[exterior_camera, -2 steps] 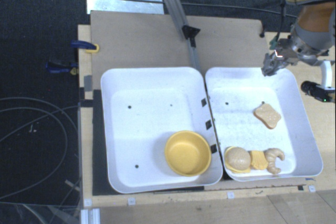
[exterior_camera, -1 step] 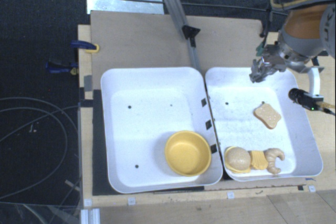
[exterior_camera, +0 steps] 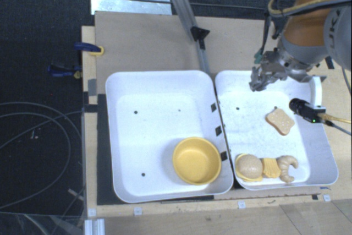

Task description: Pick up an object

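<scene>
Camera view: gripper (exterior_camera: 259,81) hanging at upper right over the far edge of the right bin (exterior_camera: 242,118), above bare floor, nothing between the fingers; whether apart or together, impossible to tell. Candidate objects lower down: toast slice (exterior_camera: 280,121) at right of centre, croissant-like pastry (exterior_camera: 289,167) beside a round bun (exterior_camera: 248,165) along the near wall. Yellow bowl (exterior_camera: 196,160) low in the left bin (exterior_camera: 126,118). Arm cropped at frame's right; pastry shapes blurry.

Grey arm (exterior_camera: 335,30) with orange band (exterior_camera: 316,8)

Rounded, bulky casing; black cable looped over the orange section; small, dark grey metal tool (exterior_camera: 259,81) at the end.
</scene>
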Motion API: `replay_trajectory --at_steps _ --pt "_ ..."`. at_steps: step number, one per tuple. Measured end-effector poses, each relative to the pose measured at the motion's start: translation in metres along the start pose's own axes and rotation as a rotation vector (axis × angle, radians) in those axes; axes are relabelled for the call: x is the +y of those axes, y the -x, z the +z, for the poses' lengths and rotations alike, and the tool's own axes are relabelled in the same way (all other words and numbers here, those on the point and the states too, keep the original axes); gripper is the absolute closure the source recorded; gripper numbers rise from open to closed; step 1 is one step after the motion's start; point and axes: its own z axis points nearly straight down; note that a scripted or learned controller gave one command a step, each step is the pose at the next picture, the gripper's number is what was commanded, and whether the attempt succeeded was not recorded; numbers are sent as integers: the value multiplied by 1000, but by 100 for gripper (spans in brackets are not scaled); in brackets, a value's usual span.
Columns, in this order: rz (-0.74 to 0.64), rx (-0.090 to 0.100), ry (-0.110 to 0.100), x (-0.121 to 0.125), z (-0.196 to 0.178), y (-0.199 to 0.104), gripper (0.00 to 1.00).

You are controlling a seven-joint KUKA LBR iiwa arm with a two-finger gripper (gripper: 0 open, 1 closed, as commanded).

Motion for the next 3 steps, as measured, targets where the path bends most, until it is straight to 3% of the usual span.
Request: replay_trajectory --at_steps 2,3 --pt "-2 1 -1 -36 7 -119 100" --pt "-1 0 -1 -59 -2 -164 100"
